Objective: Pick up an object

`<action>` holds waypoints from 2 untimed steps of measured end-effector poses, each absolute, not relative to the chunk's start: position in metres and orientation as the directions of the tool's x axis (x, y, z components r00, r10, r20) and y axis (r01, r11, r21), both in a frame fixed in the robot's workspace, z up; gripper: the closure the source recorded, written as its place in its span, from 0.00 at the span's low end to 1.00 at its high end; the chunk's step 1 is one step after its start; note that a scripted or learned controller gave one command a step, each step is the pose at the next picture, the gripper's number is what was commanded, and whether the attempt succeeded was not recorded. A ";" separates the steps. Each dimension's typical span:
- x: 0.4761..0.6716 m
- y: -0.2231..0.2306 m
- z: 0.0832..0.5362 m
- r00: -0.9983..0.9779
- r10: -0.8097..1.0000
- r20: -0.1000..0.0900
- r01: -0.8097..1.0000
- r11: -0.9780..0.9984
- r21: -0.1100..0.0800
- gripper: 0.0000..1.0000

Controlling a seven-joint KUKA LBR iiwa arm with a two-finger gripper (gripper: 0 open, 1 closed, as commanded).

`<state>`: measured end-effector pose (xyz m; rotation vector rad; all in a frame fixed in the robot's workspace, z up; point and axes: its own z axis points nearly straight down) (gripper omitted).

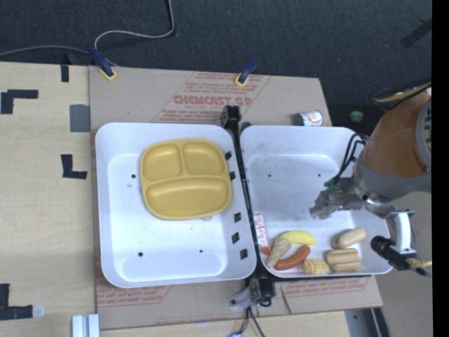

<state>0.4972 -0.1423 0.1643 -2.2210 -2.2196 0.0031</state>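
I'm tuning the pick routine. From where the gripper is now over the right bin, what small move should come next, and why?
Probably a short shift toward the bin's near edge. The gripper hangs over bare floor of the right bin, while the toy food lies just past it along that edge: banana, sausage, bread roll. Nothing shows between its fingers.

Dark blue-grey carpet floor (280, 20) filled top of frame. Light wood bench (42, 209) sat at left w/ black tape marks (21, 98). Printed cardboard sheet (189, 97) lay center, clipped at top edge by two blue-yellow clamps (105, 67). Thin white cable (133, 35) looped across floor, upper left.
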 end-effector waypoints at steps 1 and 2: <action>0.483 -0.192 0.091 0.001 1.000 0.000 1.000 -0.001 -0.002 1.00; 0.484 -0.177 0.174 -0.001 1.000 0.000 1.000 0.001 0.000 1.00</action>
